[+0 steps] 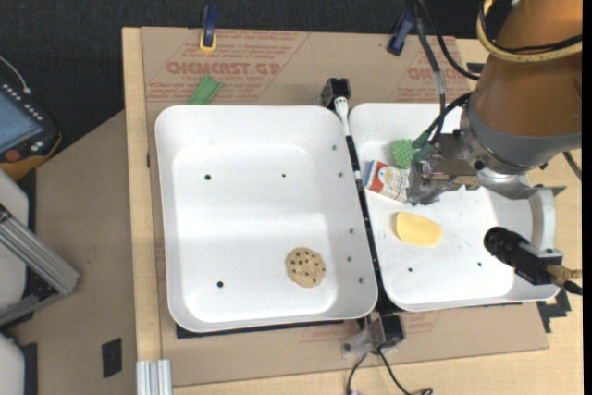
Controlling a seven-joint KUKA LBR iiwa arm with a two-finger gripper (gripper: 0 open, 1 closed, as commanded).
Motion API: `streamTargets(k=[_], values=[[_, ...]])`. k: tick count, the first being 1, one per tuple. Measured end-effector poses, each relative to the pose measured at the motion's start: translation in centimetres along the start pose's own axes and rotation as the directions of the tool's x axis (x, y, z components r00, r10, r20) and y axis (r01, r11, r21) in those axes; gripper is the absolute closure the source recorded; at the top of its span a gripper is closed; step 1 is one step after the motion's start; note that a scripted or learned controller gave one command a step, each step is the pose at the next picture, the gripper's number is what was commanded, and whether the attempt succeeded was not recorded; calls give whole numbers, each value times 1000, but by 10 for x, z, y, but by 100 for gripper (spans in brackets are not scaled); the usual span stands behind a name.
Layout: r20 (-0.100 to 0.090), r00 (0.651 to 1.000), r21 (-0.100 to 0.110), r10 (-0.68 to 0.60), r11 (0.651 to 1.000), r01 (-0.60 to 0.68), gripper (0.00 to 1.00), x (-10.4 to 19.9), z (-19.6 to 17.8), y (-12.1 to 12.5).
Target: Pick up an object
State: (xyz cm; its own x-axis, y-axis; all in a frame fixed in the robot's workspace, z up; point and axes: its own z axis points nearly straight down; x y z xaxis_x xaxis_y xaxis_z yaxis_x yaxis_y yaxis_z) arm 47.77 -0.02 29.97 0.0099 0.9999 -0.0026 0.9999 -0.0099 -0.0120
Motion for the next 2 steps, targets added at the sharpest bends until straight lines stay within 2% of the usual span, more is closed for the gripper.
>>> streamTargets(k=[1,2], values=[[-4,1000,-16,-16,1000,16,100,50,-33,1],[-2,1000,-7,-5,1000,5,100,12,8,17]])
